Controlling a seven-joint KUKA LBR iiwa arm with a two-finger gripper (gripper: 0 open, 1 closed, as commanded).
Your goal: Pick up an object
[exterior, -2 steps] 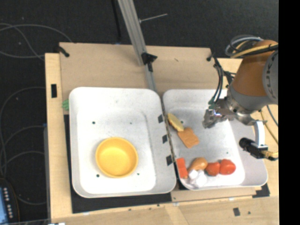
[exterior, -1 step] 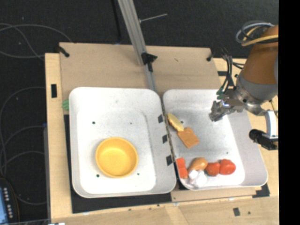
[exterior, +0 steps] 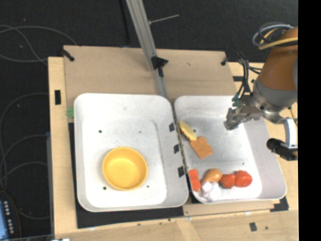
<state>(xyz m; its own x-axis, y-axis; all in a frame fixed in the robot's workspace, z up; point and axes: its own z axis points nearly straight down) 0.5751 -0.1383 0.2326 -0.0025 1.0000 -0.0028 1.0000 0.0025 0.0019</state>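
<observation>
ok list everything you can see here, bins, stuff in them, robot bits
bins: 2, white, side by side on the bench
bench: 1, tan, under the bins
bowl: 1, yellow, left bin, near its front
yellow piece: 1, pale yellow, right bin, by its left wall
brown piece: 1, tan-orange, right bin, touching the yellow piece
orange block: 1, orange-red, right bin, front left corner
white lump: 1, white, right bin, front edge
oval piece: 1, orange-brown, right bin, just above the white lump
red pieces: 2, red, right bin, front, side by side
pole: 1, grey metal, slanting down to between the bins
cables: several, thin, on the dark floor at left
arm: 1, orange and grey, reaching in from the right
gripper: 1, grey, over the right bin's back part
</observation>
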